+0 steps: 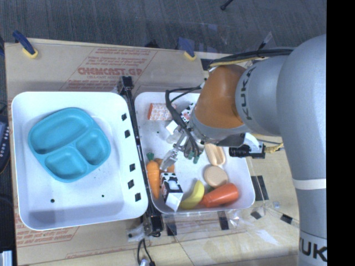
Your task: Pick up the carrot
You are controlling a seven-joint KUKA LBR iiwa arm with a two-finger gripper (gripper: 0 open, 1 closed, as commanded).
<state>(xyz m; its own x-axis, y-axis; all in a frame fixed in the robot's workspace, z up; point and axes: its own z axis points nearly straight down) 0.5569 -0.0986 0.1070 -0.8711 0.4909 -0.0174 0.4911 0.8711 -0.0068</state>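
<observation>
On the cardboard-covered bench, the right shallow white bin [244, 173] holds a slim orange plastic carrot [153, 177] along its left wall, likely light, stiff and slippery, best pinched mid-length by the nearby metal gripper [178, 148], whose grip state I cannot tell.

The thick, smooth grey cylindrical KUKA arm [302, 132] has a matte metallic shell. Black "KUKA" lettering runs along its wrist section, and part of the same lettering shows near its lower end. A broad glossy orange band [218, 100] wraps the rounded segment above the wrist. Thin black cables loop out beside the band, and another runs over the top of it. The small two-finger gripper [178, 147] is silvery metal with black-and-white fittings around its mount.
</observation>
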